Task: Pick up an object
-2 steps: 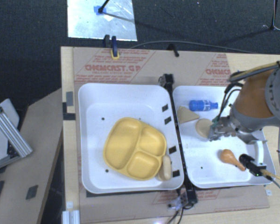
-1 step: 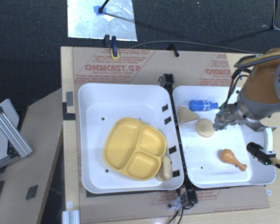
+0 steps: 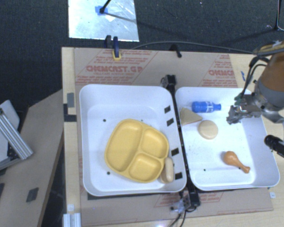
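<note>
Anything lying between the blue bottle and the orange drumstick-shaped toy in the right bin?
Yes: in the camera view the round beige bun-like piece lies between the blue bottle and the orange drumstick-shaped toy, apart from both; the rest is bare white bin floor.

Right bin loosely filled, left bin crowded by the tray.

In the right bin point(image 3: 270, 174), the blue bottle point(image 3: 206, 107), tan wedge point(image 3: 189, 116) and round cream piece point(image 3: 208, 129) cluster near the divider point(image 3: 177, 136), while the drumstick point(image 3: 235, 161) lies apart toward the front; bare floor runs along the right wall and the front left corner. The gripper point(image 3: 237, 111) hangs over the bin's back right part. In the left bin point(image 3: 92, 126), the yellow tray point(image 3: 136, 150) and a pale roll point(image 3: 168, 170) touching it leave open floor only at the back and left.
</note>
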Action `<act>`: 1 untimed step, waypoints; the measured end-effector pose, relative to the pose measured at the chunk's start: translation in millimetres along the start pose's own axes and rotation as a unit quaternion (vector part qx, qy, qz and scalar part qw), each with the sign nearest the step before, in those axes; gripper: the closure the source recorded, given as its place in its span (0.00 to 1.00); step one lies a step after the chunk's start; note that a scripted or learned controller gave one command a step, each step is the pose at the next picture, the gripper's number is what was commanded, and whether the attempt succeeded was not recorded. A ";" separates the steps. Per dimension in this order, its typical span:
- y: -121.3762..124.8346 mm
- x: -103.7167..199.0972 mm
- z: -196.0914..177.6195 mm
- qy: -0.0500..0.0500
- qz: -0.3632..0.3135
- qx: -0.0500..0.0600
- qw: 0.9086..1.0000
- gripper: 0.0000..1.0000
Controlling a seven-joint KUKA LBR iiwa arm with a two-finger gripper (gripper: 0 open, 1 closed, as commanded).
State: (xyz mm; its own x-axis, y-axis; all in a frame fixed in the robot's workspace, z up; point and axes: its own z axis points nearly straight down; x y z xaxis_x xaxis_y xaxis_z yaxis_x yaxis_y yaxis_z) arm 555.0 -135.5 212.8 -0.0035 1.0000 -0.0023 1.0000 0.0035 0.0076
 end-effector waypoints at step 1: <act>1.6 -0.5 -26.6 0.000 -0.001 0.001 1.000 1.00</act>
State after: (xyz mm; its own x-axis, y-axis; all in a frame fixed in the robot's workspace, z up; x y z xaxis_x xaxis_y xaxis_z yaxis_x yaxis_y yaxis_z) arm 556.4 -135.9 239.3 -0.0046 1.0000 -0.0017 1.0000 0.0046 0.0058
